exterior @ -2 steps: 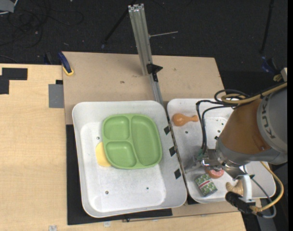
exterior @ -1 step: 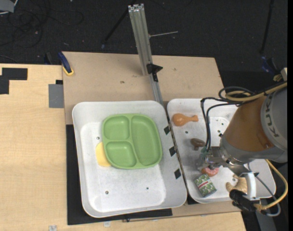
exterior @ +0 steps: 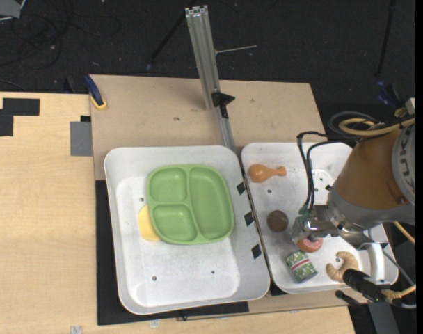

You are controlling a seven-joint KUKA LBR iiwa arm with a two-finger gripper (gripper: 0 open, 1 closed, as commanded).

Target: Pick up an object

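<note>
We cannot tell how the tool [exterior: 310, 229] stands, low over a red piece [exterior: 310, 243]; it may nudge the brown ball [exterior: 277, 220] just beside it.

The counter [exterior: 197, 110] is a tan board carrying two shallow white bins side by side, the left bin [exterior: 180, 284] and the right bin [exterior: 264, 155] touching along their inner edges. A metal post [exterior: 204, 58] rises from its far part, above the bins' seam.
</note>
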